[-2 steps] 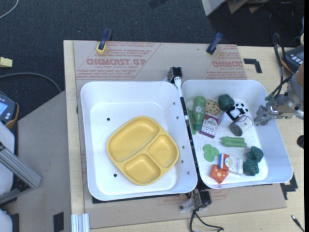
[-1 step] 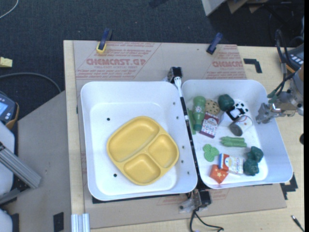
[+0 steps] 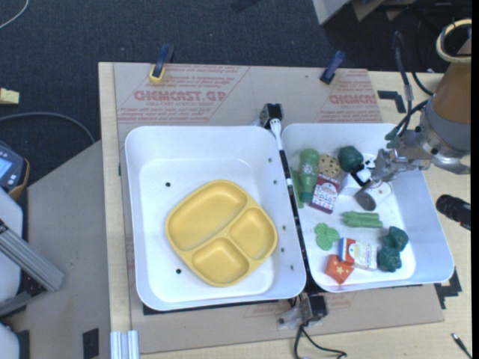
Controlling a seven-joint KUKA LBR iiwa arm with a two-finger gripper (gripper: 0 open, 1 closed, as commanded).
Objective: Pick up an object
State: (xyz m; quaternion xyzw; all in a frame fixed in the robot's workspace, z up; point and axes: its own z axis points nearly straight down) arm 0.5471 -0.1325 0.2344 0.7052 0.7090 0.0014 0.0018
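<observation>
My gripper (image 3: 374,176) hangs low over the upper middle of the right bin (image 3: 426,215), reaching in from the right. It hovers beside a small black and white object (image 3: 362,176) and just right of a dark green round toy (image 3: 349,158). A grey piece (image 3: 365,198) lies right below it. Nothing can be seen held. Around it lie a green bottle (image 3: 307,172), a patterned small box (image 3: 326,194), a green pea pod (image 3: 361,219), a flat green leaf shape (image 3: 325,236), a red and white carton (image 3: 346,259) and a dark green broccoli (image 3: 391,247).
The left bin (image 3: 150,163) holds a yellow divided plate (image 3: 221,232). A black strip (image 3: 284,174) runs along the rims between the bins. Two clamps (image 3: 159,64) (image 3: 332,67) grip the board's far edge. The arm's grey wrist (image 3: 449,129) stands over the right bin's far right rim.
</observation>
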